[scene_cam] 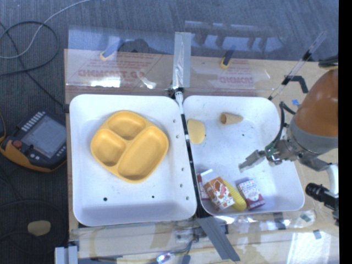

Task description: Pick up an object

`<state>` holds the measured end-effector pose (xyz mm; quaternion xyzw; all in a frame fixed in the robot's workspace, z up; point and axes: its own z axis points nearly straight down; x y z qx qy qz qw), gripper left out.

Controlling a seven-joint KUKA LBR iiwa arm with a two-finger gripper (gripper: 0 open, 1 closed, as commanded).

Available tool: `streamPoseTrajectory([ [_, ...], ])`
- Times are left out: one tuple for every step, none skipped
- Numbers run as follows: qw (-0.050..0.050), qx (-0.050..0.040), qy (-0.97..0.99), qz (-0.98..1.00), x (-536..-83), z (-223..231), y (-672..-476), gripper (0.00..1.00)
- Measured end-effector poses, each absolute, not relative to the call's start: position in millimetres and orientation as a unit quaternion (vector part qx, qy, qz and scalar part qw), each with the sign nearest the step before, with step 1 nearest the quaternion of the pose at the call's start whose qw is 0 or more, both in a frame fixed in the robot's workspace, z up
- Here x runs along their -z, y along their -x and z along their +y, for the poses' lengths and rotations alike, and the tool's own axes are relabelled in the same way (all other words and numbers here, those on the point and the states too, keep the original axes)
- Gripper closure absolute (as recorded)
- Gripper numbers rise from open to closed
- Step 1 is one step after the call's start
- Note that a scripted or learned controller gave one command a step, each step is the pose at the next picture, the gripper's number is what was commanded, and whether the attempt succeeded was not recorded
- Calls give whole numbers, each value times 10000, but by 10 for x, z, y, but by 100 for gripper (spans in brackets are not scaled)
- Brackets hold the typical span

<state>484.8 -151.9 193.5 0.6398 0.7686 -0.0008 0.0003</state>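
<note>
Nearest, against the front wall of the right bin (286,202), lie a red-and-white packet (215,192), a yellow corn piece (235,197) and a red carton (252,193), all touching. Above them the gripper (254,160) hangs, fingers apparently parted and holding nothing. Farther back sit a yellow round piece (196,131) and a small cone (231,117). Crowding could spoil a grasp: a finger may land on a neighbour.
</note>
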Motion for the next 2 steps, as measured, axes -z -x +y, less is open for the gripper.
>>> streamPoseTrajectory([
  [0, 5, -6240, 7814, -2361, -1705, -4849, 0],
  [-18, 4, -6209, 7838, -1257, -1672, -4838, 0],
])
